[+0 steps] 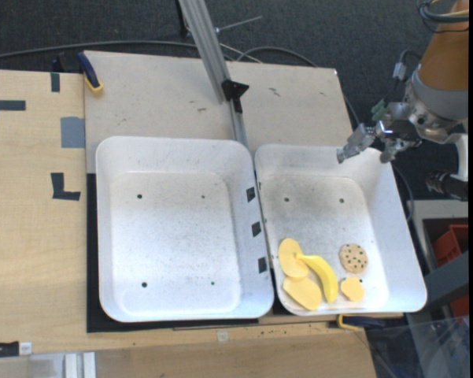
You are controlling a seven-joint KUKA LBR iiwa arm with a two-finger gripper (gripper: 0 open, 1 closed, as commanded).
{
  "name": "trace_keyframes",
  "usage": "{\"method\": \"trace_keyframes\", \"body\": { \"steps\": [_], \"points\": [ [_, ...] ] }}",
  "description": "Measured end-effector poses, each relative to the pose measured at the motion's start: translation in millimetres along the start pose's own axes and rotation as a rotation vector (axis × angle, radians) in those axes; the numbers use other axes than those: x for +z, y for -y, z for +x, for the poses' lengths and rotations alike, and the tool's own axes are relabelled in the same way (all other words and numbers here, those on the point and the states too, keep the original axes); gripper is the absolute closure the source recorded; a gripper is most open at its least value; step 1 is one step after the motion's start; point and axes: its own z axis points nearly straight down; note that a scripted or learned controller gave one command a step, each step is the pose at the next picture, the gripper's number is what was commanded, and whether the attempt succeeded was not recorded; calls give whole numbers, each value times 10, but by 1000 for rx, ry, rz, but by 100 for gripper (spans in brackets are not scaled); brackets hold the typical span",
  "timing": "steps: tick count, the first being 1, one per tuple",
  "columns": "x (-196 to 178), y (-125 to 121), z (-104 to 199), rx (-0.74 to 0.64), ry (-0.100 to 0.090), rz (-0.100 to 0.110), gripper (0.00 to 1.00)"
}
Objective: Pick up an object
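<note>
The things to pick lie in the right bin point(393, 235), bunched in its near corner. Taking the banana point(321, 276) as the landmark: 1 curved yellow banana lies on the bin floor, and 2 flat yellow pieces touch it, 1 rounded yellow piece point(292, 259) at its far-left end and 1 larger yellow piece point(303, 292) on its near-left side. To the right of the banana, apart from it, sits 1 round tan cookie point(352, 257) with dark specks, and just nearer than the cookie lies 1 small orange-yellow piece point(351, 290). That makes 5 items in all. None of them bears a label or writing that can be read.

The gripper point(365, 144) hangs well beyond the banana, over the far right rim of the right bin, with nothing seen between its fingers; whether they are spread or closed cannot be told at this size. The grey arm with its orange band point(448, 57) rises farther right of it.

Left of the banana stands the left bin point(110, 211), 1 of 2 white bins side by side. Far beyond, a grey metal rail point(208, 42) slants across the bench point(31, 211).
</note>
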Motion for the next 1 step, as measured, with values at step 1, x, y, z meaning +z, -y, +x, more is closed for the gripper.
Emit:
{"method": "trace_keyframes", "body": {
  "steps": [1],
  "points": [
    [0,0,0,0,0,0,0]
  ]
}}
